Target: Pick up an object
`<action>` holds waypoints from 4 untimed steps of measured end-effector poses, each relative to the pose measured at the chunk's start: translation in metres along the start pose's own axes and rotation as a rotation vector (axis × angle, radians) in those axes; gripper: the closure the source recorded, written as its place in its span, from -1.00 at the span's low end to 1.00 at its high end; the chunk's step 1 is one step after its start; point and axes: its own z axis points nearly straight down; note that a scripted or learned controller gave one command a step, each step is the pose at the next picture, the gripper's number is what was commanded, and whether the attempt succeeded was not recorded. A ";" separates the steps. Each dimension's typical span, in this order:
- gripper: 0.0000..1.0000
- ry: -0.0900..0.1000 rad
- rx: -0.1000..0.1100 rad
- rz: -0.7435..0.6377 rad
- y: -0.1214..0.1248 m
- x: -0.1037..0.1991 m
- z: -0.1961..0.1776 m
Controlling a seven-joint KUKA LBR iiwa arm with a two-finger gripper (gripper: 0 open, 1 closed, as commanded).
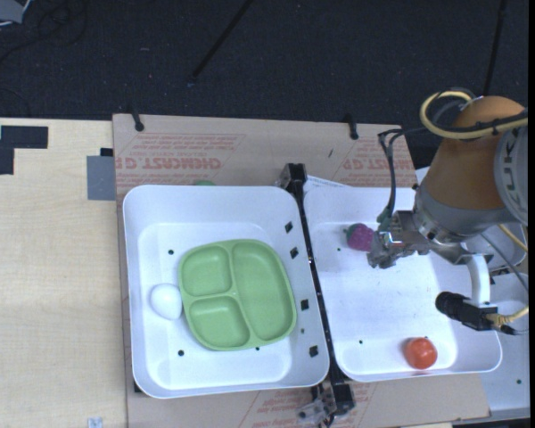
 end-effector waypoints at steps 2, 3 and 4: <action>1.00 0.002 0.003 -0.005 0.002 0.053 -0.046; 1.00 0.002 0.005 -0.004 -0.006 0.105 -0.049; 1.00 0.001 0.005 -0.003 0.003 0.156 -0.041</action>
